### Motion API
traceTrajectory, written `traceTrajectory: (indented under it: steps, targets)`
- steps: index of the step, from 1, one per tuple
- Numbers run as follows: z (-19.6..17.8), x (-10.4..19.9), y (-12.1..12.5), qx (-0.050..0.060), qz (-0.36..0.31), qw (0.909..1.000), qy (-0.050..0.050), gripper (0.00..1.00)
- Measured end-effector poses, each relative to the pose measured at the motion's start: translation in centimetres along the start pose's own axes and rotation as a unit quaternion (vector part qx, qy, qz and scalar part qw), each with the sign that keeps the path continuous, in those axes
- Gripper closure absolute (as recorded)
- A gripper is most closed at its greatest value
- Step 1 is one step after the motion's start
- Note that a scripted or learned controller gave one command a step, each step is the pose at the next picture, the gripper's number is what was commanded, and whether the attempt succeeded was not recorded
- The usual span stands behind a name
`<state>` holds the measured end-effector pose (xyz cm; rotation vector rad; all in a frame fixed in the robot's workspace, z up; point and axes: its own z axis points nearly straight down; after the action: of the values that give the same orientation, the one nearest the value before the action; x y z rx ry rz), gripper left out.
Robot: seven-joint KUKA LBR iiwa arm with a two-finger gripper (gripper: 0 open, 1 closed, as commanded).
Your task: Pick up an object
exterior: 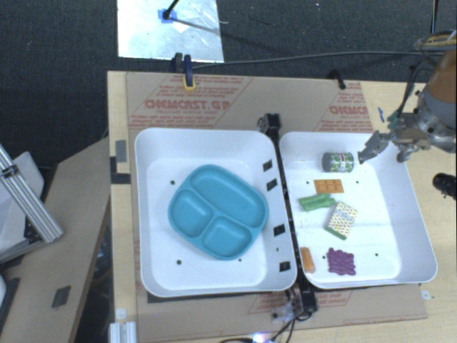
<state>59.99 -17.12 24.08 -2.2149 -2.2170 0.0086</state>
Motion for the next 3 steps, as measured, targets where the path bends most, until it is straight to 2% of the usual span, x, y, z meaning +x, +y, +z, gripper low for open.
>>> traceTrajectory:
  steps: [1, 2, 3]
  targets:
    - [-0.7, 0.0, 0.2, -0.005, -0.001, 1.0, -0.001, 0.0]
    - [4.2, 0.2, 1.3, -0.004, -0.002, 1.0, -0.001, 0.0]
    - [9.8, 0.9, 0.6, -0.003, -0.001, 1.0, 0.0, 0.0]
